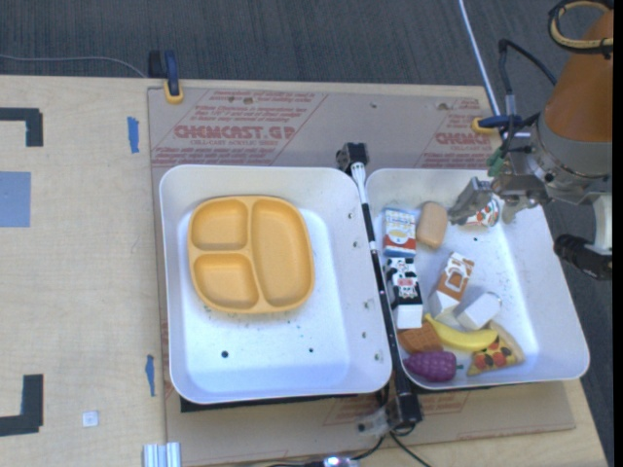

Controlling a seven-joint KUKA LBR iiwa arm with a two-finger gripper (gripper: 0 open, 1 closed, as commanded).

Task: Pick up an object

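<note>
**A:** Why is the gripper [484, 205] sitting over the far corner of the right bin [545, 290]?

**B:** My guess is it is going for the small red-and-white item [486, 214] there. That piece lies right under the fingers, touching or nearly touching them, close to the bin's far wall and just beside the tan bread-like piece [431, 225].

**A:** Is it holding the thing?

**B:** I cannot tell. The fingers are dark and bunched over the item, and whether they stand wide or narrow is not readable from this angle. I would not call it a grasp.

**A:** Which way does the item point?

**B:** Too much of it is covered to give a long axis. The visible part is a small blob with no clear direction.

**A:** And the rest of that bin?

**B:** Crowded along the near side: a banana [462, 336] with its long axis running roughly left to right across the bin, a purple grape bunch [431, 365] beside it, a pizza slice [496, 355] at the near edge, and an orange-and-white carton [455, 277] tilted in the middle. Two small cartons [400, 251] lie end to end along the divider, long axes running far to near.

**A:** The left bin [195, 368]?

**B:** It holds a yellow divided plate [251, 254], lying flat, well apart from the arm, probably just parked there.
</note>
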